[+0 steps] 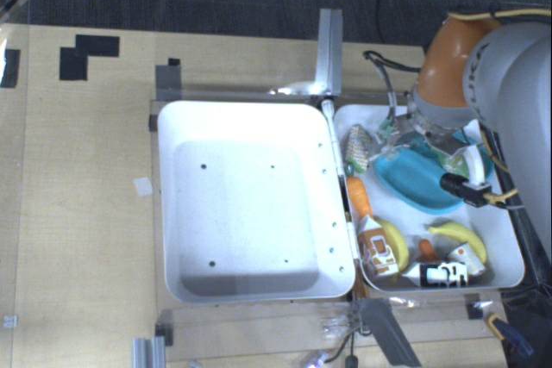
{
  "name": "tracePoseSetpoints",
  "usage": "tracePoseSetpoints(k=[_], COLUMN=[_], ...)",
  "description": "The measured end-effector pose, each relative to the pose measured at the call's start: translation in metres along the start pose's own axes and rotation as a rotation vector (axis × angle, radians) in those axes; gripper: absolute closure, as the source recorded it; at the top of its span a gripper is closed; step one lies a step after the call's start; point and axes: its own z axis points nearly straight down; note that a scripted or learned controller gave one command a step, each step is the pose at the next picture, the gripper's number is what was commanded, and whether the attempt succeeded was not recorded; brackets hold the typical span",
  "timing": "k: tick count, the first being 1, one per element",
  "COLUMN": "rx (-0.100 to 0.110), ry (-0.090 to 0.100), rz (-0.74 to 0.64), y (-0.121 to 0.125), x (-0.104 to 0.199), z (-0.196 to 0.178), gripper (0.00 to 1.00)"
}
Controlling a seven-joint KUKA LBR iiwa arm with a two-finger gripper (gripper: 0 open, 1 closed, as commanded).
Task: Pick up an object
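Observation:
My gripper [402, 130] reaches down into the back of the right bin [514, 265], under the orange wrist band. It hovers at the far edge of a blue dish [417, 177], next to a crumpled silver-green bag [357, 147]. Along the bin's left wall lies an orange carrot [358, 196]. Near the front are a brown and white packet [375, 252], a yellow banana [395, 244], a second banana [460, 235] and a black and white bottle [443, 275]. I see nothing lifted out of the bin.
The left bin [246, 202] sits beside the right one, split from it by a metal divider post [330, 52]. The grey arm [509, 82] covers the right bin's back right corner. A black cable [470, 185] crosses the blue dish.

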Motion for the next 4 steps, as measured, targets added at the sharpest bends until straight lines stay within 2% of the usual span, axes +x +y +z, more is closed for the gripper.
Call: tracePoseSetpoints(k=[1, 2, 3, 4], rx=[0.025, 0.027, -0.002, -0.003], ry=[0.016, 0.023, 0.004, 0.004], rz=[-0.329, -0.634, -0.781, -0.953], y=[0.025, 0.02, 0.05, 0.069], x=[0.004, 0.038, 0.113, 0.162], z=[-0.089, -0.082, -0.157, -0.187], gripper=[1.0, 1.0, 1.0, 1.0])
